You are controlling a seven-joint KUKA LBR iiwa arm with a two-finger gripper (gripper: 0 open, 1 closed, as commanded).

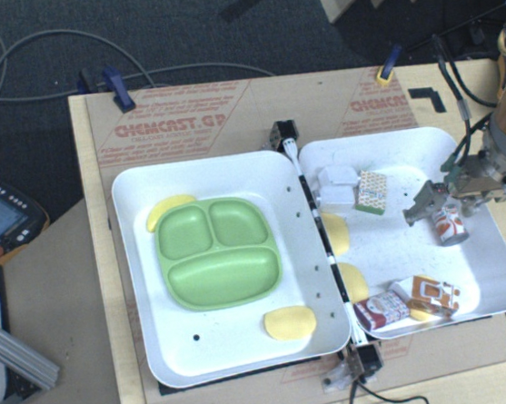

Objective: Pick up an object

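The gripper (438,203) hangs over the right bin (491,277), fingers seemingly pinching a small can (449,225); the grip looks unclear.

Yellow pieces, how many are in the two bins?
4: one above the green tray at, one below it, two along the right bin's left wall. More may hide under the clutter.

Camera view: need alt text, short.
From the right, the gripper hangs over the right bin beside a small can, near cartons and yellow pieces. The left bin holds a green divided tray and two yellow pieces.
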